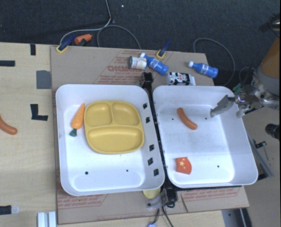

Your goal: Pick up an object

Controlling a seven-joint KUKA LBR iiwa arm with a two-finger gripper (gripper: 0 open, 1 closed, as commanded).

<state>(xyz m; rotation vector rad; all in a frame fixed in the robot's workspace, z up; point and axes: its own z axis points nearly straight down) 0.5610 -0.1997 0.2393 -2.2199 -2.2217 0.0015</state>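
The right bin [225,145] holds an orange-brown sausage [186,118] near its back left and a red chunk of toy food [183,165] near its front left. In the left bin [102,181], a carrot [77,117] lies against the left side of a yellow divided plate [114,126]. My gripper [231,109] hangs over the right bin's back right corner, to the right of the sausage and well apart from it. Its fingers are spread open, with nothing between them.
Behind the bins lie two blue bottles [157,65] [204,69], a small white can [138,62] and a black-and-white packet [180,78]. A second sausage [4,123] rests on the bench at far left. Cables and clamps [75,40] run along the back.
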